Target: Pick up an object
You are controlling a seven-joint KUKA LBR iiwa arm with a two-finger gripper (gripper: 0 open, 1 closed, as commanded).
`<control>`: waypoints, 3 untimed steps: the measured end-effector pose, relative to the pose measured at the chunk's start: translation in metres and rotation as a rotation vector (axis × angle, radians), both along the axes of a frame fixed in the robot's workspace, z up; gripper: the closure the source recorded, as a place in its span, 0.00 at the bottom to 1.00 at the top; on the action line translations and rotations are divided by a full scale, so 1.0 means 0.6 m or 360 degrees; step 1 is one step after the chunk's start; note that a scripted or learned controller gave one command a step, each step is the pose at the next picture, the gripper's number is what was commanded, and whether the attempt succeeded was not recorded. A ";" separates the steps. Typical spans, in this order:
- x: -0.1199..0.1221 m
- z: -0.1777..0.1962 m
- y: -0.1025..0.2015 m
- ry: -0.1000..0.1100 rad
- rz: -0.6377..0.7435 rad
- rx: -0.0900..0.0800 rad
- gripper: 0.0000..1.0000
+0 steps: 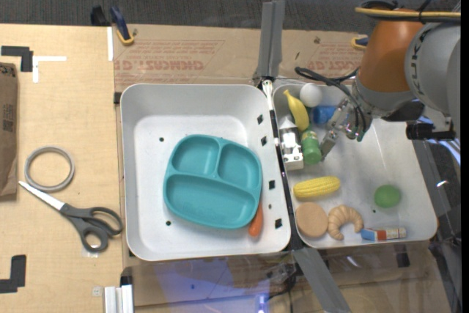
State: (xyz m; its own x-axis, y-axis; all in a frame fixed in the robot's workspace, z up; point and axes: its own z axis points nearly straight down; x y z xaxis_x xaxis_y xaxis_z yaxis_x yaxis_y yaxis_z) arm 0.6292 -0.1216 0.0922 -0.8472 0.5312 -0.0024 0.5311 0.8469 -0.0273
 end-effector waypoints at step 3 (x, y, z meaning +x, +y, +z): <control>0.024 -0.005 -0.016 0.0033 -0.0481 0.0010 0.00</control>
State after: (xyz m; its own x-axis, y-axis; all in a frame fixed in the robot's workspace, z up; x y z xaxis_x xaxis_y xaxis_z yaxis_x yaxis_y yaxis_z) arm 0.6437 -0.1310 0.0893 -0.6504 0.7594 0.0175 0.7586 0.6505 -0.0359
